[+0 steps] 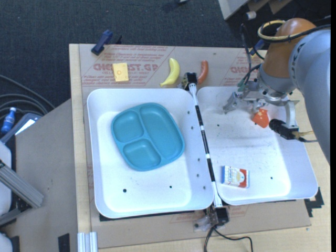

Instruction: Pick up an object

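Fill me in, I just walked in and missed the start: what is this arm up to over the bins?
The arm is reaching from the right into the right bin, its gripper low over the far end, next to a small orange object. Whether anything is grasped cannot be told. A small card or box lies nearer the front of that bin. The left bin holds a blue divided plate. A banana lies on the bench behind the bins.
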You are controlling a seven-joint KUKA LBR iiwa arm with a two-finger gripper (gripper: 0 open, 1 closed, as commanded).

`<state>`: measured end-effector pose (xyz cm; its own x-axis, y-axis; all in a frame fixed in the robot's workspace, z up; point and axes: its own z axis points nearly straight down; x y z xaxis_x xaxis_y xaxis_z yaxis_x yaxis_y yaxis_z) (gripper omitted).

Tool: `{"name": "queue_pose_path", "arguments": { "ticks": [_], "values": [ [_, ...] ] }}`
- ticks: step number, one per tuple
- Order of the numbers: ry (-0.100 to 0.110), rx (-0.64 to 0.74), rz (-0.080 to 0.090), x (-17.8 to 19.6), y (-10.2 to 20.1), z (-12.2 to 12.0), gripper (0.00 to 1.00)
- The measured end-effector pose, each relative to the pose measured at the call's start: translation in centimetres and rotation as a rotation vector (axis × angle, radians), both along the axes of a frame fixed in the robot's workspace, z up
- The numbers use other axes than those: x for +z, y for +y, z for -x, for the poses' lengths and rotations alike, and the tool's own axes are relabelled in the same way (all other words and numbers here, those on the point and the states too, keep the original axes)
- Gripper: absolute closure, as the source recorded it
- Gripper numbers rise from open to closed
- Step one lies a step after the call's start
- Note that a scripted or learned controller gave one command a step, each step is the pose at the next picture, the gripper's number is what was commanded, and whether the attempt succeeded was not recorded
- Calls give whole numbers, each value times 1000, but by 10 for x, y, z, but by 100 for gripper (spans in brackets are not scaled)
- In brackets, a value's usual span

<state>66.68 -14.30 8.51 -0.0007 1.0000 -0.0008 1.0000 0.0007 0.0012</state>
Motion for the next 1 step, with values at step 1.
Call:
{"name": "queue_pose_path", "arguments": {
  "ticks": [1],
  "values": [
    [5, 2, -11, 1, -68, -1, 0]
  ]
}}
